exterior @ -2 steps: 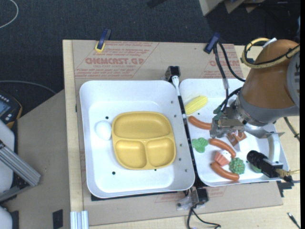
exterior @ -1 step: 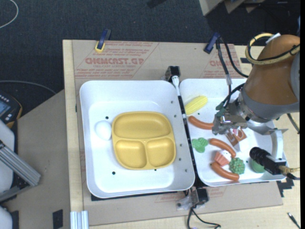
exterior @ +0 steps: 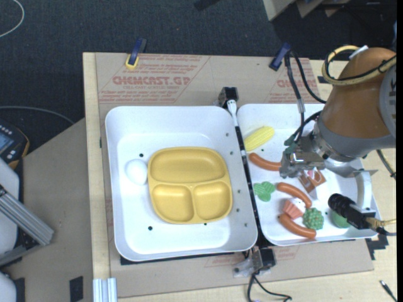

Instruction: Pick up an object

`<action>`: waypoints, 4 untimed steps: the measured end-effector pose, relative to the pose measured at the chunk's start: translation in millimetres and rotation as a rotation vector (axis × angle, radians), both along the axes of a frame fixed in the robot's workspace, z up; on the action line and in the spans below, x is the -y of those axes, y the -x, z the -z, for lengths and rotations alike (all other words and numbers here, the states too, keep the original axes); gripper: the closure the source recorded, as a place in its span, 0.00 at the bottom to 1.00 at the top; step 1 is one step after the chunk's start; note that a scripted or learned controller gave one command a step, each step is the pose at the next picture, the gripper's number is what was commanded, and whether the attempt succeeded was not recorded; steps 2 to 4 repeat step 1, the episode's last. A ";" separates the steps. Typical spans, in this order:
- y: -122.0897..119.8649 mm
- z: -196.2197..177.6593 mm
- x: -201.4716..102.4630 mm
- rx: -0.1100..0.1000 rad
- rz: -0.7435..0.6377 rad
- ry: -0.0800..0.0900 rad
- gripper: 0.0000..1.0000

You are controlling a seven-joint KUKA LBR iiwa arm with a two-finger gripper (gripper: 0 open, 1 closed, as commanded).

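- Bright, even overhead light; the left bin (exterior: 119, 131) glares white.
- Soft shadow under the arm (exterior: 362, 99) on the right bin (exterior: 272, 115).
- The floor (exterior: 50, 17) is dim.
- Fine detail looks slightly soft.

Two white bins (exterior: 113, 131) (exterior: 274, 110) sit side by side on the tabletop. The left one holds one yellow divided plate (exterior: 189, 184) and one white egg (exterior: 136, 170). The right one holds one corn cob (exterior: 259, 137), three sausages (exterior: 264, 163) (exterior: 295, 191) (exterior: 297, 226), two broccoli pieces (exterior: 264, 190) (exterior: 313, 218), one striped bacon piece (exterior: 312, 180) and one red-and-white piece (exterior: 291, 206). Two blue clamps (exterior: 134, 53) (exterior: 279, 56) grip the board's far edge.
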State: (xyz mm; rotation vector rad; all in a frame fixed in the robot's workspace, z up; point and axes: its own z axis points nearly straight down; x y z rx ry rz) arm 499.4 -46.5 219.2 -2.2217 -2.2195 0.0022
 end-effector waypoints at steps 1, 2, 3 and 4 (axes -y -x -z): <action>0.0 -15.0 -4.5 0.005 -0.003 0.000 1.00; 0.0 -15.0 -4.5 0.005 -0.003 0.000 1.00; 0.0 -15.0 -4.5 0.005 -0.003 0.000 1.00; 0.0 -15.0 -4.5 0.005 -0.003 0.000 1.00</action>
